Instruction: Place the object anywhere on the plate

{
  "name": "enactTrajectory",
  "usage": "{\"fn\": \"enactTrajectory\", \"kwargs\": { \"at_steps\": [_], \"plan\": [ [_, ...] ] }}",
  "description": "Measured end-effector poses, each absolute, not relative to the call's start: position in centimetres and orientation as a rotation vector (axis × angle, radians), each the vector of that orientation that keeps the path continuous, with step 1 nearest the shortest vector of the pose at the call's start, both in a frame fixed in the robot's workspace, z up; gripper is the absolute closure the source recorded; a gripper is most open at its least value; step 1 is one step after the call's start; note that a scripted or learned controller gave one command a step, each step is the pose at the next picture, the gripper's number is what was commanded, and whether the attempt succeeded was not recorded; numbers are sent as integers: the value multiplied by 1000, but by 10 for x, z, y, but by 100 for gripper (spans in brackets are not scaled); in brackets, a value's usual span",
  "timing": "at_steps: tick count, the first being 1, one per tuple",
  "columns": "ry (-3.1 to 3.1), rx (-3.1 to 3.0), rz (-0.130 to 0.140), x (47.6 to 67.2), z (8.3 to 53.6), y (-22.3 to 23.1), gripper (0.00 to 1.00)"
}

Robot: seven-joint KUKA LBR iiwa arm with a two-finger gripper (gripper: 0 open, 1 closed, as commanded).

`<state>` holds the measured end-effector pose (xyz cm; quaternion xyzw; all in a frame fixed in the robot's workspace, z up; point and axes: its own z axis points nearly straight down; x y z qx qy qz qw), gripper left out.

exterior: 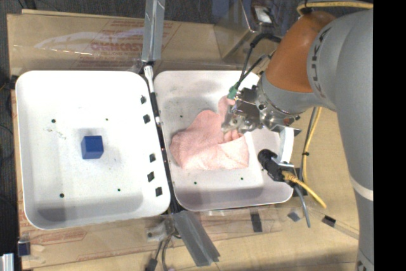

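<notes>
A small blue cube [92, 146] sits on the floor of the left bin [38, 92], left of its middle. A pale pink plate [206, 143], crumpled and uneven in outline, lies in the right bin [190, 82]. My gripper [236, 122] is low over the plate's upper right part and hides some of it. The arm's grey wrist and orange band rise behind the gripper to the right. The cube lies far to the gripper's left, across the wall between the bins.
A black clamp and yellow cables [282, 169] hang by the right bin's right wall. Metal brackets [154, 22] stand at the seam between the bins, at back and front. Cardboard [76, 41] lies under both bins.
</notes>
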<state>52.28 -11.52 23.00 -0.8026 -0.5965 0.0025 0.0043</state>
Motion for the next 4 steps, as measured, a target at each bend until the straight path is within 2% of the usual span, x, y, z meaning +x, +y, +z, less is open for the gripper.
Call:
{"fn": "enactTrajectory", "kwargs": {
  "at_steps": [1,3,4],
  "plan": [
    [-1882,-2504,9,523,230,-113,100],
    [-2726,-1559,3,547,246,-10,100],
    [-2986,-980,1,552,246,47,100]
  ]
}}
